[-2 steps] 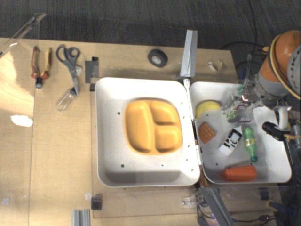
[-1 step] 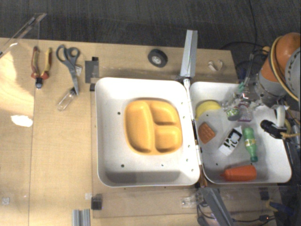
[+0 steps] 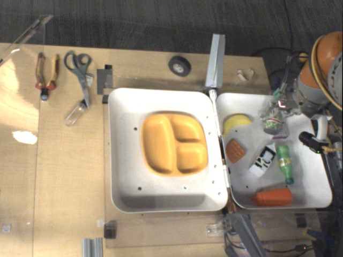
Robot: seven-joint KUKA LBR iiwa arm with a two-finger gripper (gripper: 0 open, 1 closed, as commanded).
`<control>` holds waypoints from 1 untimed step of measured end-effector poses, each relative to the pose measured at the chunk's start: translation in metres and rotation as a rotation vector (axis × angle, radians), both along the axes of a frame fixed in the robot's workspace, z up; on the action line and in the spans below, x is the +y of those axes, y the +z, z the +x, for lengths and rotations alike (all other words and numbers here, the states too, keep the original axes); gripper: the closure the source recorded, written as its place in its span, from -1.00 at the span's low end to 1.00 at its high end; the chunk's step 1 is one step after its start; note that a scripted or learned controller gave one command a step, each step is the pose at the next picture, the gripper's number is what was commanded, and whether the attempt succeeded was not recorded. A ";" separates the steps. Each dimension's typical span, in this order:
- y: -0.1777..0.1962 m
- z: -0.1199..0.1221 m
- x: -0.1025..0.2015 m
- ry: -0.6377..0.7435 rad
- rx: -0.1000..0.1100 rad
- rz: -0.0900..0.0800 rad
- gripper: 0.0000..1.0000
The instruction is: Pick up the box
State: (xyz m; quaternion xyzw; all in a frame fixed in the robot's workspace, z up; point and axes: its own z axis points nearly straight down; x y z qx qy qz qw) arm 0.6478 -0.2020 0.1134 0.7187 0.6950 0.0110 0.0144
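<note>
The box (image 3: 262,161) lay flat on the floor of the right bin (image 3: 321,199), near its middle. It was a small white-and-black carton, turned at a slant. Just to its right lay a green bottle (image 3: 284,165), close enough that the 2 looked nearly touching. A brown ridged piece (image 3: 235,150) sat a little to its left, a yellow ball (image 3: 237,123) lay above that, and an orange-red piece (image 3: 273,197) lay below by the bin's near wall.

The gripper (image 3: 276,111) hung over the bin's upper part, above the box and apart from it. Its tip was a tangle of glints and green wire, so whether it was wide or narrow could not be told.

The box looked light and stiff, probably thin card that would dent under a hard squeeze, with smooth printed faces that might slip. The best hold seemed across its 2 long edges, coming straight down, with care for the bottle crowding its right side.

The left bin (image 3: 123,143) held a yellow tray (image 3: 174,142).
</note>
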 end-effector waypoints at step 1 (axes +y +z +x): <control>-0.024 -0.039 0.065 -0.061 0.023 0.006 1.00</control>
